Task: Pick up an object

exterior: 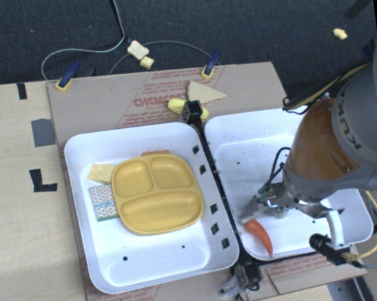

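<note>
so we're hovering the gripper (252, 208) low in the right bin (241, 132), fingers looking spread apart with nothing between them, just above the orange carrot (260, 236) lying near the bin's front edge

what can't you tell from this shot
- Gripper: too small and blurred in the camera view to read its state.
- Right bin: its right part is hidden under the arm.
- Items beside the yellow tray: partly covered by it, too small to identify.

Dark carpet floor (238, 7) beyond; pale wood bench (18, 226); cardboard sheet (249, 85) atop; black tape marks (40, 182).
</note>
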